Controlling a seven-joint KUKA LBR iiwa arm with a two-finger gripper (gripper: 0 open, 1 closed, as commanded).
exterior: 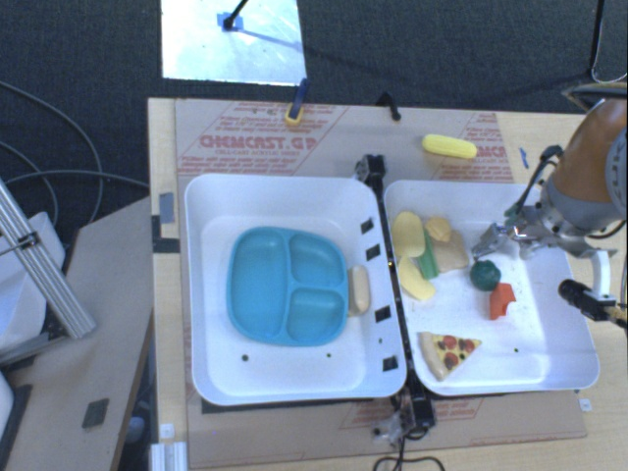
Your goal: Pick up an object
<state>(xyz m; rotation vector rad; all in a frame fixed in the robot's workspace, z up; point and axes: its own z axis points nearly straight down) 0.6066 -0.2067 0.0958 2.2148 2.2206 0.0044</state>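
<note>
Approach is the step in hand, judging from the single overhead view: nothing sits between the fingers of the end effector (494,239), which hangs over the right bin (569,366) at about two o'clock from that bin's middle. Whether its fingers are spread or pressed together I cannot tell, since they show as a small metallic blur.

Candidates for picking lie close by. A dark green round piece (485,275) sits just beside the end effector at six o'clock, and a red piece (501,300) lies near that, at about five o'clock from it. A cluster of yellow and tan toy foods (420,253) with a green strip lies at nine o'clock from the end effector, against the divider. A pizza slice (447,351) rests near the bin's lower edge, at seven o'clock. The left bin (211,361) holds a blue compartment tray (287,287) with a tan roll (360,289) at its three o'clock side. A yellow corn cob (449,146) lies on the table beyond the bins.

The next move likely calls for centring over one piece, probably the green one, then descending straight down.
</note>
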